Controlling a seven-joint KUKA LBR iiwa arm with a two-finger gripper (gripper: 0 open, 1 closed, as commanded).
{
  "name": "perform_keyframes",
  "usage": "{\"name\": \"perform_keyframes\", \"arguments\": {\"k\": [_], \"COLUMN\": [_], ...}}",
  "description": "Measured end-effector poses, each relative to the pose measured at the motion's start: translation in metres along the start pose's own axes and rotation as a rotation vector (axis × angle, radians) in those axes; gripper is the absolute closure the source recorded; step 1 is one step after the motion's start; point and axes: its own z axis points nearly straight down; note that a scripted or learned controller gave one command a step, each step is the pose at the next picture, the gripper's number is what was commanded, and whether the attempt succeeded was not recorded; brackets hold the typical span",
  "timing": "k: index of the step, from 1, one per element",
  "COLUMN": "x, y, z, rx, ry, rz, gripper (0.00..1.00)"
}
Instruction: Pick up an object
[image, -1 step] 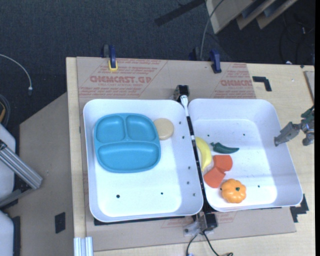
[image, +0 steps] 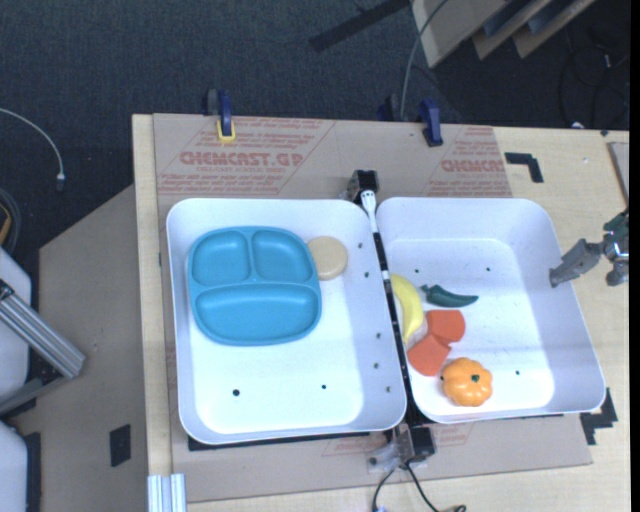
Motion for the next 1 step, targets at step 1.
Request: {"name": "perform_keyframes", "arguments": {"k": [1], "x": [-0.001], "y": [-0.008], "z": [0.046], "rx": [0.006], "ry": [0.003], "rz": [0.001], "gripper": [0.0]}}
